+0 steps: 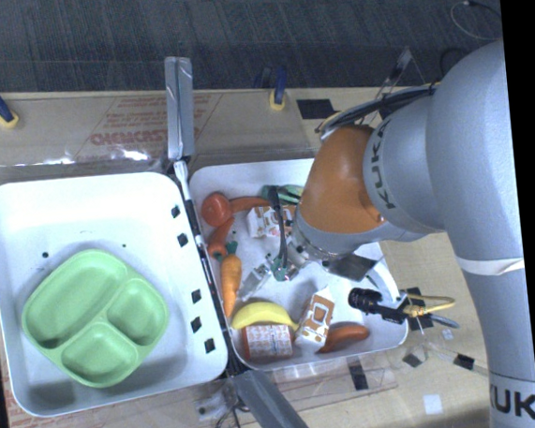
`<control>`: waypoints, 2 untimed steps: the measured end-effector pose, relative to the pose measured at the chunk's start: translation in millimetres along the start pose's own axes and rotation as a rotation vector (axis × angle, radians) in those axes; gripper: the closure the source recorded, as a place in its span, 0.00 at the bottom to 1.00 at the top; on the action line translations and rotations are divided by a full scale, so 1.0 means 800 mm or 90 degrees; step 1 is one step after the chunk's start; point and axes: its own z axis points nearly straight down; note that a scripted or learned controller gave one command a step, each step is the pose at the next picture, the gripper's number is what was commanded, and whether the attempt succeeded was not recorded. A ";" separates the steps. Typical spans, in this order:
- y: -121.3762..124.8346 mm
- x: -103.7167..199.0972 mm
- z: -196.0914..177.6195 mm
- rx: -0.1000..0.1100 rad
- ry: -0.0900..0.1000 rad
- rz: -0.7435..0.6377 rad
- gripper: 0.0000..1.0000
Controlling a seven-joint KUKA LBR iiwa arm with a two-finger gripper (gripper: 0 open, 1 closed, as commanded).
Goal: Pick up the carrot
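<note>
Overhead, seen at a slant: carrot (229,284) lying lengthwise along the left wall of the right bin (393,341), just above the banana (261,313) and below a tomato (215,208), hemmed in by clutter and so likely awkward to reach from the wall side. Gripper (282,265) poised low over the bin's middle, just right of the carrot and apart from it, nothing seen between its tips; whether spread or closed, cannot tell. Green divided plate (94,316) resting alone in the left bin (4,215).
</note>
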 end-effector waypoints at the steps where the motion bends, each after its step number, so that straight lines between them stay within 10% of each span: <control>1: 0.001 0.001 -0.012 -0.001 0.001 -0.004 1.00; 2: 0.042 0.075 -0.126 -0.002 0.001 0.152 1.00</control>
